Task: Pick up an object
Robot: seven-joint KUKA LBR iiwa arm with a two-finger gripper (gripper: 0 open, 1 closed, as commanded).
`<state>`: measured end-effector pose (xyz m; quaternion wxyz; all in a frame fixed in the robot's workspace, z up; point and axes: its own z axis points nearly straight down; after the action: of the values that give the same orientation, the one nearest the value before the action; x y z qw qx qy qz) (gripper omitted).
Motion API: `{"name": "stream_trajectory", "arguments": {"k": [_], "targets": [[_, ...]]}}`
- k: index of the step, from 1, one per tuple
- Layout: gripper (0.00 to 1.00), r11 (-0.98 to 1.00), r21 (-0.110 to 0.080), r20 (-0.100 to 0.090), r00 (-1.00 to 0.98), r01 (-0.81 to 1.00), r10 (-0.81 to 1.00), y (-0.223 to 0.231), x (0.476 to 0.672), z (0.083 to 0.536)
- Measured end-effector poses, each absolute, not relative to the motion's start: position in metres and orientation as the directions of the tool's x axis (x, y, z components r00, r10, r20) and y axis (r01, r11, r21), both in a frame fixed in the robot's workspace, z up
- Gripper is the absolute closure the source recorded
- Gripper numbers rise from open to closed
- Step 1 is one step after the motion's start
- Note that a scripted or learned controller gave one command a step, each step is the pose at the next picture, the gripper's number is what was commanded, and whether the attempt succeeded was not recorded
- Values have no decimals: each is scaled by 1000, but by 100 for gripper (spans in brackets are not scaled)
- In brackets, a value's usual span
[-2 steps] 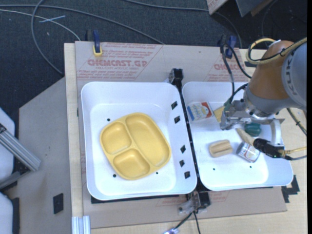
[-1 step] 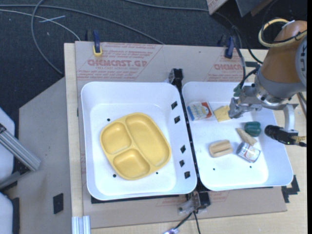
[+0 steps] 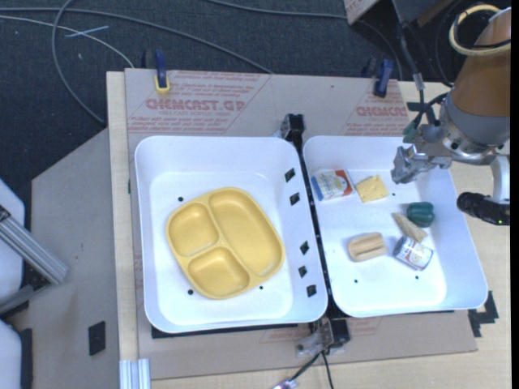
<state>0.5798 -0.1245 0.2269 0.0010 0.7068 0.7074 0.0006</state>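
The right bin [image 3: 454,290] holds several small objects: a blue-and-white packet [image 3: 331,184], a yellow cheese-like wedge [image 3: 372,190], a tan bread roll [image 3: 366,245], a green piece [image 3: 420,212], a tan stick [image 3: 409,226] and a small tin can [image 3: 413,254]. My gripper [image 3: 405,167] hangs over the back of the right bin, just right of the yellow wedge and above the green piece. Nothing shows between its fingers.
The left bin [image 3: 154,217] holds a yellow three-compartment plate [image 3: 225,241]. Black clips [image 3: 293,125] join the two bins along the middle divider. Blue clamps [image 3: 161,71] hold the cardboard base at the back. Cables lie on the dark floor behind.
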Motion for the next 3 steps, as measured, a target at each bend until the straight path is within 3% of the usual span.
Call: {"name": "stream_trajectory", "arguments": {"k": [2,3], "targets": [[100,2,2,0,-2,1000,1000,-11,614,220],[100,1,1,1,-1,1000,1000,32,619,227]]}}
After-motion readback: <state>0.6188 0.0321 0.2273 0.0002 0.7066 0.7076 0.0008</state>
